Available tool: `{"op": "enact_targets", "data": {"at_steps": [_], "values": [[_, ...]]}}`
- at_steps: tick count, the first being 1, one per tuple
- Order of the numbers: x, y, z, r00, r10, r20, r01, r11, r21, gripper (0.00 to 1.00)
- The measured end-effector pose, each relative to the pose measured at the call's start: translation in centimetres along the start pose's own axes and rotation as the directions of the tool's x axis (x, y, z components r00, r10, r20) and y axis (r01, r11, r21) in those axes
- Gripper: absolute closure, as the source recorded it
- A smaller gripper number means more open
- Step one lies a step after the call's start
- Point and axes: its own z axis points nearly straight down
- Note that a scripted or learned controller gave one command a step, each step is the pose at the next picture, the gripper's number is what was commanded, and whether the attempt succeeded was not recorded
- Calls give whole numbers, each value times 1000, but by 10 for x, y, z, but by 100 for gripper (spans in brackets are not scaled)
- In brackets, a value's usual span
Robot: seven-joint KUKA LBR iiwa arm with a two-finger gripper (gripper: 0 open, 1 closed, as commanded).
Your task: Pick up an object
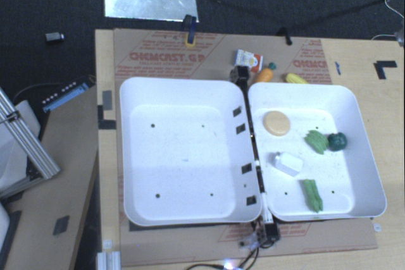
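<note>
White right bin (361, 136) holds every candidate — tan disc (276, 123), white block (288, 164), green pieces (311, 195) — spread apart, likely easing a grasp; fingers' state I cannot tell.

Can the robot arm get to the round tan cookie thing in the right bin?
Probably yes. The tan disc lies flat in the right bin with bare floor around it, nothing on top, and the white block sits apart.

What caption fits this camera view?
Right bin holds a tan disc, white block and green toys.
</note>
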Motion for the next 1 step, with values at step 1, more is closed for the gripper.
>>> {"op": "enact_targets", "data": {"at_steps": [1], "values": [[4,-26,-1,1000,-4,-4,4,1000,2,100]]}}
